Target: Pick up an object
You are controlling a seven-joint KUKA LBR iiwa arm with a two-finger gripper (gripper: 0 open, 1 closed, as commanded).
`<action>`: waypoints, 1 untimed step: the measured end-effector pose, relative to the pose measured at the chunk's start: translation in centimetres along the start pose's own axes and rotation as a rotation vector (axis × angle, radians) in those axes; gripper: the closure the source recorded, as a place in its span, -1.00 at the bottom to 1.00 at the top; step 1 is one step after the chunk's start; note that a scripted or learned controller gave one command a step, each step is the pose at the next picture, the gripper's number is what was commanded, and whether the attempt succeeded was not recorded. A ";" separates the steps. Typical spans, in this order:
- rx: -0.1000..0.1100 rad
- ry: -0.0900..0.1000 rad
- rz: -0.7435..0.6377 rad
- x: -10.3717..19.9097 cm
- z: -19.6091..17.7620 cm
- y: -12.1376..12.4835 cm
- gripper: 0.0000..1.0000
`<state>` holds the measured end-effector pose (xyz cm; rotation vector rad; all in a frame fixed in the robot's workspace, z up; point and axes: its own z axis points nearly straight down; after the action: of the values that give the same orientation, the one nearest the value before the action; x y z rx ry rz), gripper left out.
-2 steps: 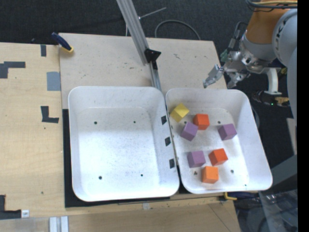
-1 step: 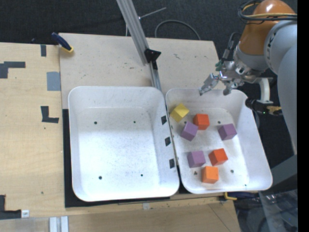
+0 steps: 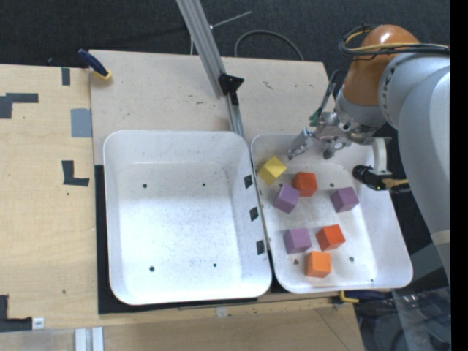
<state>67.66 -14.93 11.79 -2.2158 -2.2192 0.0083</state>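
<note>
Camera view puts you above the bench, looking down at a slant on two shallow white bins set side by side. The left bin has only a few dark specks and dots on its floor, while the right bin carries all the blocks. You can see the grey arm coming in from the right, its orange band sitting above the wrist, and the gripper hanging over the far edge of the right bin. Its two fingers stand apart, with nothing between them, so you have an open, empty jaw. Just below and to the left of the fingertips lies a yellow cube, close to the wall shared by the two bins and tilted a little. Near it you find an orange cube touching or almost touching a purple cube; you cannot tell which from here. A second purple cube sits further right, apart from the rest. Towards the near side, a third purple cube lies beside a red-orange cube, and another orange cube rests just in front of those two. A slanted metal rail crosses the bench above the bins, ending at a black bracket.
</note>
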 end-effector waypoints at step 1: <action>-0.006 -0.001 -0.002 0.0 -1.5 0.2 1.00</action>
<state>67.85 -14.88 13.25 -2.2172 -2.2245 0.0021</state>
